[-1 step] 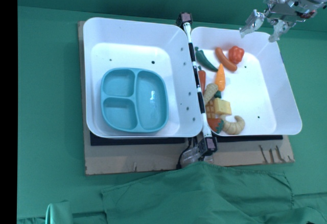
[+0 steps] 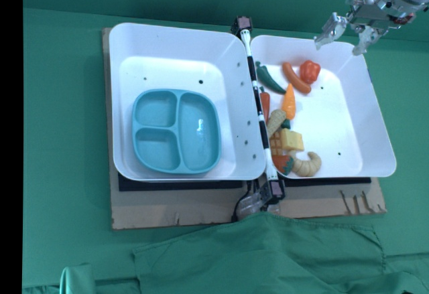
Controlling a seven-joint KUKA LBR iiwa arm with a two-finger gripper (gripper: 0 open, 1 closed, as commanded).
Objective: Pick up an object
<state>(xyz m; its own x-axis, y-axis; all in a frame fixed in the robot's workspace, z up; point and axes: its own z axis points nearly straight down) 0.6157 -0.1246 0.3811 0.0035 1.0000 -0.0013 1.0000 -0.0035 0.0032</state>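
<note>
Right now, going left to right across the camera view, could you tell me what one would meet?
Blue plate → green pepper → sausage → red pepper → gripper, fingers apart above the right bin's far rim.

The light is even and fairly bright, with a cool green-blue cast over everything. The two white bins [image 2: 181, 51] come close to washing out on their floors, yet their rims stay readable. A small glare spot sits on the blue plate [image 2: 199, 126]. Shadows are soft and short, lying just under the bins' near edges. Focus is a little soft throughout; the gripper [image 2: 347, 33] at the top right corner looks slightly smeared.
</note>
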